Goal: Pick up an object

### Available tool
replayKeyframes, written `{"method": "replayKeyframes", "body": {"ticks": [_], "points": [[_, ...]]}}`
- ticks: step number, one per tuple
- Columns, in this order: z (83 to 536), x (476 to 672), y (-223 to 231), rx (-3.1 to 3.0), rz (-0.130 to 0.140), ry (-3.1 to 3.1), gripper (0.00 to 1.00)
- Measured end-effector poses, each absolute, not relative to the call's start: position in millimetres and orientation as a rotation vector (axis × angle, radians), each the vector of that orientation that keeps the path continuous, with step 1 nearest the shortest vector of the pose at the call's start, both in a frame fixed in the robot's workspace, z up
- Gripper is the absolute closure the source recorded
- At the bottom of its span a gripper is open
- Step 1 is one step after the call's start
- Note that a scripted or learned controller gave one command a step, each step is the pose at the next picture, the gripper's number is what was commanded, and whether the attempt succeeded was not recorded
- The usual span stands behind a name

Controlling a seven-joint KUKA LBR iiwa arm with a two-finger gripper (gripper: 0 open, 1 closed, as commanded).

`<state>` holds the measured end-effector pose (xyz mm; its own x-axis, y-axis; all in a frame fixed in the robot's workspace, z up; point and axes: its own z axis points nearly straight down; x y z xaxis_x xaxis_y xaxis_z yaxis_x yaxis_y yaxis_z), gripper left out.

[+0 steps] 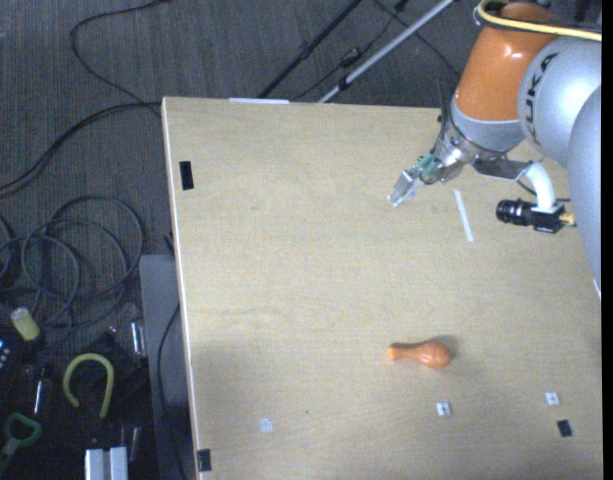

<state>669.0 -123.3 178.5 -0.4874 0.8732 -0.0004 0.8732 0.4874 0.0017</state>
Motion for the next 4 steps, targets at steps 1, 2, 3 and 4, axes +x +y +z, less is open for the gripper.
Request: {"method": "replayKeyframes", "body": {"ticks": [1,2,3,4], "points": [[183.5,658.9,-35.6,1.578,0.002,2.718,1.0],[209.5,668.2,-58.8,1.993,-0.004,2.427,1.0],[209.5,668.1,-59.0,1.993,-0.005,2.426,0.0],[146.7,667.4,-104.5,2.061,-0.01,2.37,0.0]]}}
